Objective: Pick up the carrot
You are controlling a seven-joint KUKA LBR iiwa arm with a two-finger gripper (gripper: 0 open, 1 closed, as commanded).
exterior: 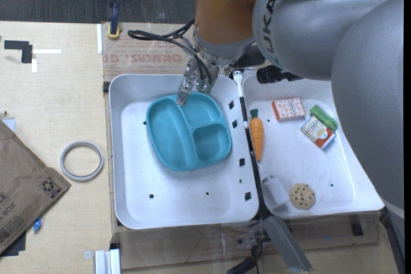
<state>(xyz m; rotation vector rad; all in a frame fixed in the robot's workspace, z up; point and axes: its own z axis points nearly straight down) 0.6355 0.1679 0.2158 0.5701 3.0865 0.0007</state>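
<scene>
Orange and slim, the carrot (257,137) lies in the right bin (334,192), hard against the wall it shares with the left bin (128,202), its green top pointing away from the camera and its long axis running along that wall. The jaws (192,85) hang over the far rim of the blue divided plate (188,133) in the left bin, and how wide they stand I cannot tell. From the jaws, the carrot lies right and nearer the camera, across the shared wall, so the reach must likely cross it.

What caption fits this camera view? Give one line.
Gripper over the blue tray; carrot lies in the other bin.
</scene>
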